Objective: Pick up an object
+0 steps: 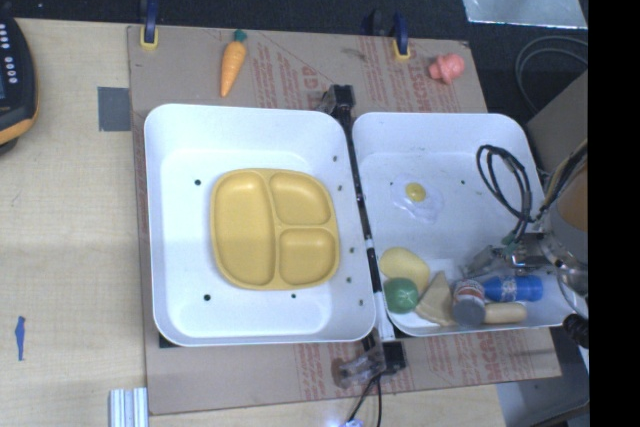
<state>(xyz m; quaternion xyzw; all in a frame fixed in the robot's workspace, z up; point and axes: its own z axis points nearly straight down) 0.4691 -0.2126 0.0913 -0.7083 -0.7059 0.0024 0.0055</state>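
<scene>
The right bin (pixel 440 140) holds several toys along its front edge: a pale yellow lemon-like piece (pixel 404 264), a green ball (pixel 402 294), a tan wedge (pixel 435 297), a small can with a grey lid (pixel 467 301), a blue cylinder (pixel 515 289) and a beige stick (pixel 505 313). A fried-egg toy (pixel 416 194) lies alone mid-bin. My gripper (pixel 497 262) is low in the bin's front right corner, just above the can and the blue cylinder. Its metal parts blur into the clutter, and I see nothing clearly held.
The left bin (pixel 180 145) carries a yellow divided plate (pixel 273 227). A toy carrot (pixel 232 63) and a pink toy (pixel 447 67) lie on the board behind the bins. A black cable loop (pixel 505 180) hangs over the right bin's right side.
</scene>
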